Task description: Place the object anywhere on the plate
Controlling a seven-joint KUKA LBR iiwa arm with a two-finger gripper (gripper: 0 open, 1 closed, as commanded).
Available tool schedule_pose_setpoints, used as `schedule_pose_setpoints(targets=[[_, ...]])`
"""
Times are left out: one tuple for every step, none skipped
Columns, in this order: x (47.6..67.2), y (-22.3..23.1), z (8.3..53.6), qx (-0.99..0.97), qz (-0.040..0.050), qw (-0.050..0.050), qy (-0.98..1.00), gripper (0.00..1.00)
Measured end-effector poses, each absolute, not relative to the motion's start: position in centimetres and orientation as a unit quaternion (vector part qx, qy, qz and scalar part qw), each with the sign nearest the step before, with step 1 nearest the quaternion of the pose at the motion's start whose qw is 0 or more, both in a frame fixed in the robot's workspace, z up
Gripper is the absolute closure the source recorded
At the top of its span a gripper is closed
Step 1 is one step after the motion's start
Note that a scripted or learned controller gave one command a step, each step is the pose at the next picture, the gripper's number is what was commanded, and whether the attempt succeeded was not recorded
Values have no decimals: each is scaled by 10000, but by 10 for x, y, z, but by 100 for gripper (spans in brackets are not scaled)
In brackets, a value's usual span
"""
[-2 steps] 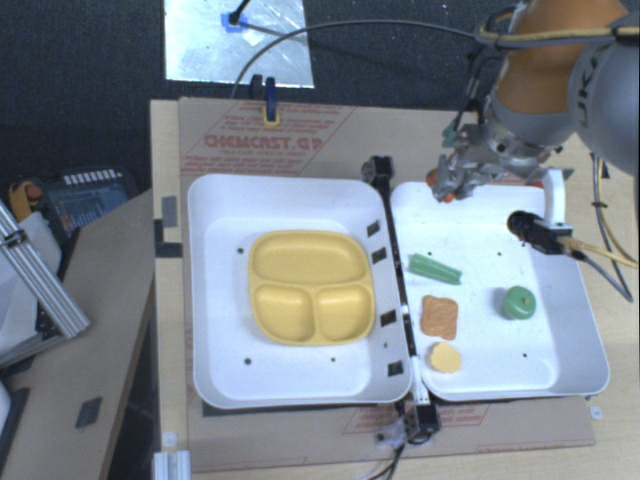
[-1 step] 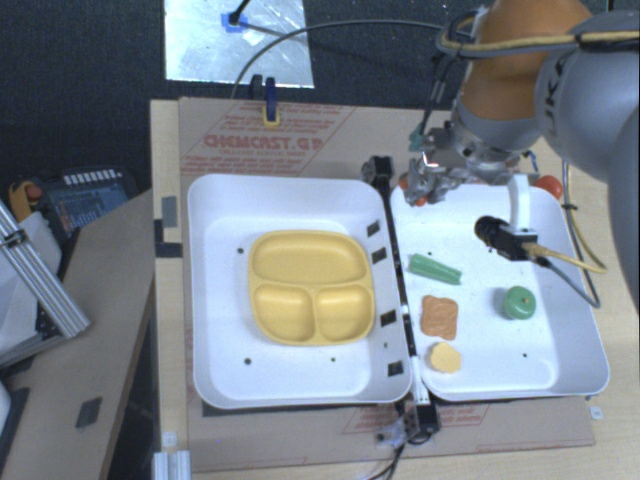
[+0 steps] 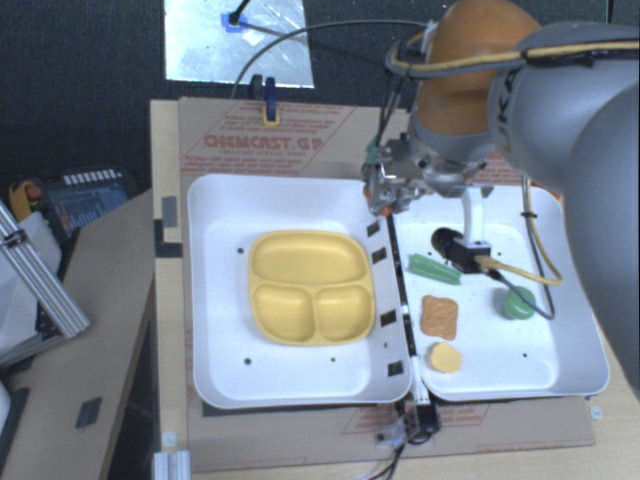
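Reaching in from the right, the arm (image 3: 575,108) hangs its gripper (image 3: 385,196) over the far end of the divider (image 3: 396,278) between the bins, clenched or released I cannot tell, while the green pod (image 3: 433,268) and brown slice (image 3: 439,315) lie in the right bin (image 3: 560,363), the yellow plate (image 3: 310,286) in the left bin (image 3: 220,233).

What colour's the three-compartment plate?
Pale yellow all over; the plate shows best in the camera view.

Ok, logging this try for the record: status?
Gripper above the divider between bins, far side. Yellow plate in left bin, nothing on it. Green pod, brown slice, yellow disc, green knob all in right bin. Path to plate open.
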State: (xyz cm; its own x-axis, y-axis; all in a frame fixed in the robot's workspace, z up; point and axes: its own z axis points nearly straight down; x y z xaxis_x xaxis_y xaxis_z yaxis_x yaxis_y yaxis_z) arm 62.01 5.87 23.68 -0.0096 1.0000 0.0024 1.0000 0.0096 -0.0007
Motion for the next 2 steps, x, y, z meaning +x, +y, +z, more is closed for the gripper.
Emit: schedule_pose_setpoints(targets=[[612, 116, 242, -7035, -14, 7, -7107, 100], [612, 111, 242, -7058, -5, -3, -7084, 0]])
